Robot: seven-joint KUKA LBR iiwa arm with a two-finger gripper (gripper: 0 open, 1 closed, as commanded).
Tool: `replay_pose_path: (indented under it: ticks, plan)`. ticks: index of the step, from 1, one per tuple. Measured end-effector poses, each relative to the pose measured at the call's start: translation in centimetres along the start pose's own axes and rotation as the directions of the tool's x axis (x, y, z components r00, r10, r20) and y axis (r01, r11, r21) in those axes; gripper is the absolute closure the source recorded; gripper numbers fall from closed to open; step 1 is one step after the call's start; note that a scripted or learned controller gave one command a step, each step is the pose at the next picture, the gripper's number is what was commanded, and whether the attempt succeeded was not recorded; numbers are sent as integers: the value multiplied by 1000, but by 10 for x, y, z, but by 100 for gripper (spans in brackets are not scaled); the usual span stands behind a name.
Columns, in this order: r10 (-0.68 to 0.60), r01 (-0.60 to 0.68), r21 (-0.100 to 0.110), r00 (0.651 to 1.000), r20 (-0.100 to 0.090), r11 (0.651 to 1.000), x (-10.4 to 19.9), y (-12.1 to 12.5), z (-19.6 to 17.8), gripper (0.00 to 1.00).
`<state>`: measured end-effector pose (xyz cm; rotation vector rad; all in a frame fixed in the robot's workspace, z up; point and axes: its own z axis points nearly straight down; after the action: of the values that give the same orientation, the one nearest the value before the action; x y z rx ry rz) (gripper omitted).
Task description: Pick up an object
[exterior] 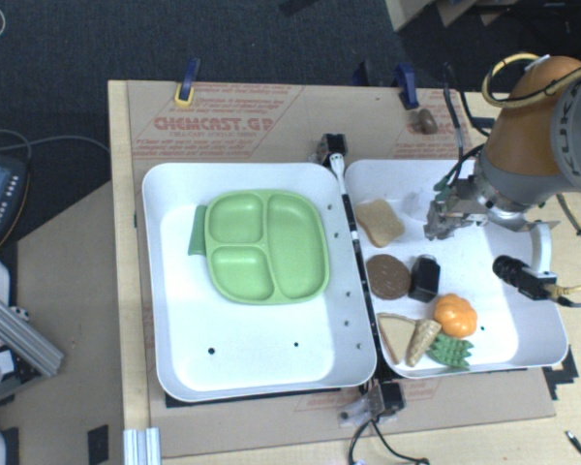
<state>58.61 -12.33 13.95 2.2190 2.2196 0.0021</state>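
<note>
From the camera above the bench we see two shallow white bins side by side on a brown board. The left bin point(174, 289) holds a pale green divided plate point(267, 246) with three compartments; it sits in the upper half of that bin, and a darker green edge shows along its left side.

The right bin point(533, 342) carries the loose items. A tan piece like a slice of bread point(380, 222) lies near the bin's upper left corner. Below it rests a round brown disc point(388, 276), and just beside the disc on its right is a small black block point(425, 277). Lower still we find an orange fruit point(455, 315), touching a green leafy piece point(450, 352) beneath it. A pale cone-shaped item point(422, 340) leans against the green piece on its left, overlapping a flat triangular slice point(395, 329) near the bin's lower left corner.

The arm comes in from the right, its orange band above the grey wrist. The gripper point(445, 220) hangs over the upper middle of the right bin, to the right of the bread slice and apart from it. We cannot tell how the pincer stands, and we see nothing held in it.
</note>
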Motion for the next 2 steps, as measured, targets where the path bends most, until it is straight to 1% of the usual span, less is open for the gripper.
replay_pose_path:
  ticks: [1,2]
  plan:
    - [-1,1,-1,1000,0,1000,8,0,-46,100]
    - [-1,1,-1,1000,0,1000,9,1,-87,100]
